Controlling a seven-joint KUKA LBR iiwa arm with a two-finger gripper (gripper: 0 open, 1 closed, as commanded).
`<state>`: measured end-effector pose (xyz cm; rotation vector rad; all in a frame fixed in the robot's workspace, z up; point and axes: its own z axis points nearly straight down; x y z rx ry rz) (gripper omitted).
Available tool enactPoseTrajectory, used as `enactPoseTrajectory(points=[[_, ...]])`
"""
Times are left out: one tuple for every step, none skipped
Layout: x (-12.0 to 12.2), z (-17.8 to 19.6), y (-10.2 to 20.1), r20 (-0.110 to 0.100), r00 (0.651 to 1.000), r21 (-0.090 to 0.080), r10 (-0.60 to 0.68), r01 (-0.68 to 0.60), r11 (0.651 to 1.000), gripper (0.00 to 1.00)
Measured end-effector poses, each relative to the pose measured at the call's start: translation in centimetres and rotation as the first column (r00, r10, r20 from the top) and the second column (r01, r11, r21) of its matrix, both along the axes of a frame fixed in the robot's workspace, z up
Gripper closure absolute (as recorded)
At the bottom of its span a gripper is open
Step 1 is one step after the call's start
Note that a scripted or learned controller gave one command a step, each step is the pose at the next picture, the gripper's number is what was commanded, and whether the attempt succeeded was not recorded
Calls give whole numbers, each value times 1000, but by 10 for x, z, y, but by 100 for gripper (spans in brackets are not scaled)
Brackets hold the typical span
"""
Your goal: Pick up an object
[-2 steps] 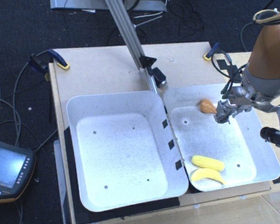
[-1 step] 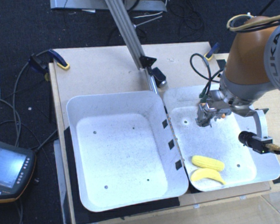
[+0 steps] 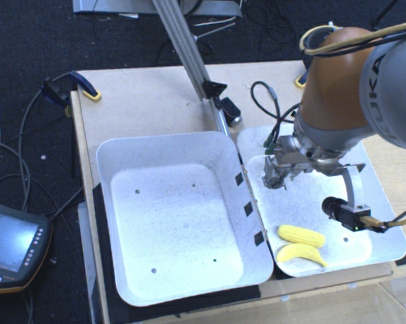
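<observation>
Two yellow things lie in the right bin [image 3: 384, 244] near its front edge: a corn cob [image 3: 302, 235] and, just in front of it, a banana [image 3: 301, 256]. They touch or nearly touch each other. My gripper [image 3: 276, 177] hangs over the left part of the right bin, behind the corn cob and well apart from it. Its fingers point down, and the wrist above hides most of them. Nothing shows between them.
The left bin [image 3: 172, 217] sits beside the right one, and their rims meet along a ridge with black clips [image 3: 248, 209]. A slanted aluminium rail [image 3: 190, 49] rises behind the bins. A small black camera unit [image 3: 342, 213] juts from the arm over the right bin.
</observation>
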<state>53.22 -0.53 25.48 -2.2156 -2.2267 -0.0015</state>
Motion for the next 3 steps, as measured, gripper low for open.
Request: enactPoseTrajectory(points=[[-4, -14, 47, -1, 1000, 0, -1, 1, 1000, 100], [-20, -10, 99, -1, 1000, 0, 0, 0, 1000, 100], [-20, -10, 96, -1, 1000, -1, -5, 5, 1000, 0]])
